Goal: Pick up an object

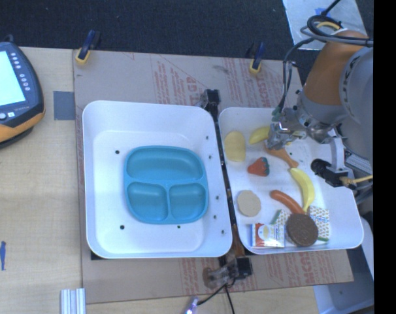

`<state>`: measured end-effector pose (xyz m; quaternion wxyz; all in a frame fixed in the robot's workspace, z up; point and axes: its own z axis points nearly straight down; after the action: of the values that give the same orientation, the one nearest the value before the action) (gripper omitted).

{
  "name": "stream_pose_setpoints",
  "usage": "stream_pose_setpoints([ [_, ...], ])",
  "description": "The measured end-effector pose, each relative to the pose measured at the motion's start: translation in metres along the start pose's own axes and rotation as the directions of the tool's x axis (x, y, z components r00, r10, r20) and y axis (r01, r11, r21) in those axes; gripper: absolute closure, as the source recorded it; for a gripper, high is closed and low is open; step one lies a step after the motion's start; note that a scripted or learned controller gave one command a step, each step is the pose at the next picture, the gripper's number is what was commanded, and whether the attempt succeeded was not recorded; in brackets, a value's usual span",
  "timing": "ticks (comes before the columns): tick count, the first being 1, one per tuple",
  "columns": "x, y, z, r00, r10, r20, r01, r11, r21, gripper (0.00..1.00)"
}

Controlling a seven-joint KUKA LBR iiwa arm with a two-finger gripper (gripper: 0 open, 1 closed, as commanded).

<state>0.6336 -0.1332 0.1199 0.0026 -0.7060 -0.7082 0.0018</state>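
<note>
My gripper [278, 138] hangs low over the upper part of the right bin [345, 241], reaching in from the right. Directly under it lies an orange carrot [284, 157], and a small yellow fruit [259, 135] sits just to its left. A strawberry [259, 167] lies below and left of the gripper. A pale yellow piece [235, 146] rests near the bin's left wall. The arm's body hides the tips of the gripper.
The right bin also holds a banana [304, 187], a red sausage [286, 200], a tan cookie [249, 203], a brown cookie [302, 229], a small carton [266, 235] and a printed packet [321, 216]. The left bin [100, 175] holds a blue divided plate [165, 183].
</note>
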Motion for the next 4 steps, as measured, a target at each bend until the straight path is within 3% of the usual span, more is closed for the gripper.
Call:
stream_pose_setpoints([
  [1, -0.045, 0.022, -0.061, 1.000, 0.000, 0.001, 0.000, 1.000, 0.000, 0.00],
  [2, -0.035, 0.022, -0.046, 1.000, 0.000, -0.001, 0.000, 1.000, 0.003, 0.00],
  [3, -0.053, 0.022, -0.053, 1.000, 0.000, 0.001, 0.000, 1.000, -0.001, 0.00],
  [4, 0.004, 0.022, -0.042, 1.000, -0.002, 0.000, 0.002, 1.000, 0.003, 0.00],
])
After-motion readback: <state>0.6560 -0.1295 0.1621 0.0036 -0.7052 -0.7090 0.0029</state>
